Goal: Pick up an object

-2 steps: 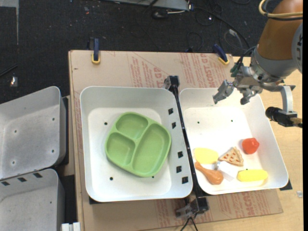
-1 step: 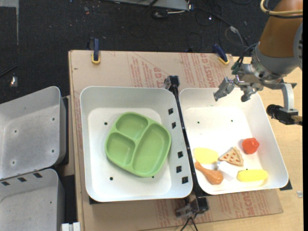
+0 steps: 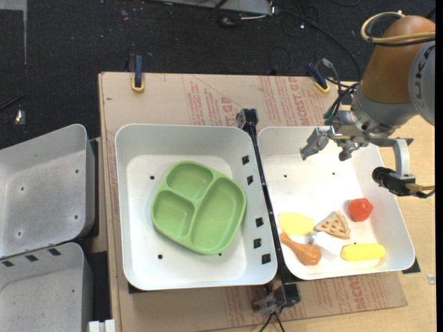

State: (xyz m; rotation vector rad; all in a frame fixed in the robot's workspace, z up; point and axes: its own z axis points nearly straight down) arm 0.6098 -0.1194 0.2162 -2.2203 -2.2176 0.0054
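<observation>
White plastic bins sit side by side; the left bin (image 3: 131,185) holds a glossy green divided plate (image 3: 199,206); the right bin (image 3: 291,144) holds small toy foods at five o'clock: drumstick (image 3: 302,248), yellow block (image 3: 363,252), waffle wedge (image 3: 333,225), tomato (image 3: 359,209); the gripper (image 3: 331,146) hangs spread wide and empty at twelve o'clock; smooth, crowded pieces could slip or nudge aside.

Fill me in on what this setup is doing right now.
A grey arm with an orange band reaches in from the right, its pincer hanging over the upper part of the right bin, with its fingers spread and nothing between them. Toy food lies at that bin's lower end: a red tomato, a waffle piece, a drumstick and two yellow pieces. The left bin holds a green divided plate. Nothing has been picked up yet.
</observation>
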